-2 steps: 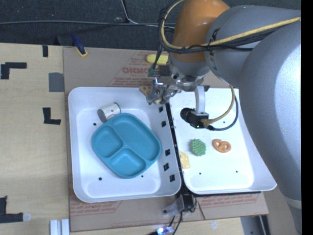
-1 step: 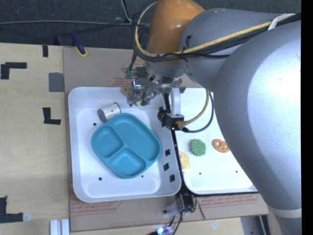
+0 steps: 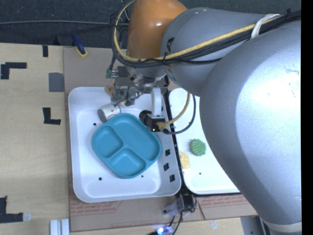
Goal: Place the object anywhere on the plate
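Note:
A blue plate (image 3: 126, 145) with three compartments lies in the left white bin (image 3: 83, 180). A small pale cylinder (image 3: 107, 113) with a grey end lies on its side on the bin floor, touching the plate's upper left rim. My gripper (image 3: 122, 98) hangs over the bin's far end, just above and to the right of the cylinder. The wrist and arm hide much of the gripper from above. Nothing lies on the plate.
In the right bin (image 3: 210, 185) sit a green knobbly ball (image 3: 197, 147) and a small yellow piece (image 3: 184, 159) near the dividing wall. The arm's large grey body covers most of that bin. Cardboard and a wooden bench surround the bins.

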`<action>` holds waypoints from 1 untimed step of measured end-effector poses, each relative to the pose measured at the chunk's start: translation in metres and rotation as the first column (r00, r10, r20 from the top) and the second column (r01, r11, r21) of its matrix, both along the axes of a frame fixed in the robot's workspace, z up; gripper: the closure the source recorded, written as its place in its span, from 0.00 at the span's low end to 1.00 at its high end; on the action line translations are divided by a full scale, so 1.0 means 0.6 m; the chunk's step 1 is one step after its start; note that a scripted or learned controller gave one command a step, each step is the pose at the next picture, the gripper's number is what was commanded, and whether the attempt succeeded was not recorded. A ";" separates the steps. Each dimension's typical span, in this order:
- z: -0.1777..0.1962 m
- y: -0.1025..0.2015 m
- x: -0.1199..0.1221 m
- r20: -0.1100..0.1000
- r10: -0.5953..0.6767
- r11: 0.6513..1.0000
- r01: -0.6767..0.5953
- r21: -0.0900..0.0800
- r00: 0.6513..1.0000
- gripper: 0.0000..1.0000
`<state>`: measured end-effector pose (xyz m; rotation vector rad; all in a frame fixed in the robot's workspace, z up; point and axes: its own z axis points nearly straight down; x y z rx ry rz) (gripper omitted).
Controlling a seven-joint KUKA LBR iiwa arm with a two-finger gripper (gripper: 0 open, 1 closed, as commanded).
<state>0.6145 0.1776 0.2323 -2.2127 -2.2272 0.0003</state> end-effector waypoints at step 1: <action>-0.001 -0.005 0.001 -0.001 -0.003 1.000 0.003 -0.002 1.000 0.00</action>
